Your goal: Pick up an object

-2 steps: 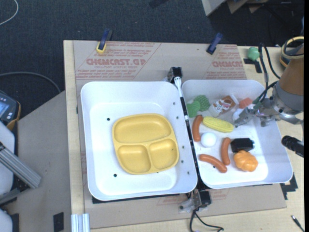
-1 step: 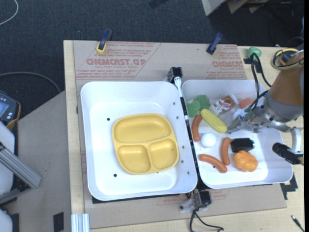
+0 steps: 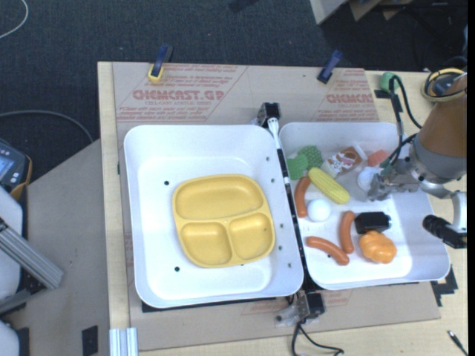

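Crowding worries us — our gripper [image 3: 380, 186], its opening impossible to judge, hangs just right of the corn cob [image 3: 329, 185], with sausages [image 3: 327, 249] and a white ball [image 3: 318, 210] close by, risking a glancing miss.

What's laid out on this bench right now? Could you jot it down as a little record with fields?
left bin: holds a yellow divided plate
right bin: toy foods, among them a corn cob, white ball, three sausages, orange pepper, black block, green piece
gripper: low over the right bin's far right part
held: nothing seen between its fingers
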Controlling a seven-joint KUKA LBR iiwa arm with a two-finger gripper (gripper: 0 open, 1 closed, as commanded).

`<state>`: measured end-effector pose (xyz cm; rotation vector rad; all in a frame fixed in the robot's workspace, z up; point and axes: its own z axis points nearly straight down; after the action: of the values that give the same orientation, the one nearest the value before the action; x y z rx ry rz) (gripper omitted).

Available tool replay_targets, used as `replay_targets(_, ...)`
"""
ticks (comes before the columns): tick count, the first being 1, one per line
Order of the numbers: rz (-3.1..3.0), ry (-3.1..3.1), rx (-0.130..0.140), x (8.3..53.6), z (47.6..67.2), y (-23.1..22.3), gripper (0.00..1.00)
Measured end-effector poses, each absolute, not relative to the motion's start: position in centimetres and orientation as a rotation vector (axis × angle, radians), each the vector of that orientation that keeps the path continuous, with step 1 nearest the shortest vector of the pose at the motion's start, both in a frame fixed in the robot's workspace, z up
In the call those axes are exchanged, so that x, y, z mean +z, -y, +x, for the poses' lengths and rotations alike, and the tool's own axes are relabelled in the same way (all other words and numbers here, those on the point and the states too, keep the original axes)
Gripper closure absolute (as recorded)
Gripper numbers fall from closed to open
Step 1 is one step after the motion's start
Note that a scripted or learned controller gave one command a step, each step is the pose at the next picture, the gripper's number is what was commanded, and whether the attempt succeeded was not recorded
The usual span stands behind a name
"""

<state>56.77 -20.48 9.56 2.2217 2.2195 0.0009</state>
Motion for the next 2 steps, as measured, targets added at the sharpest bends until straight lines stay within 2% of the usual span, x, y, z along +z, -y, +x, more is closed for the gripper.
replay_targets(1, 2.213, -2.218, 0.005, 15.6, 57.7, 20.2, 1.00)
replay_targets(2, 2.216, -2.218, 0.003, 20.0, 57.7, 20.5, 1.00)
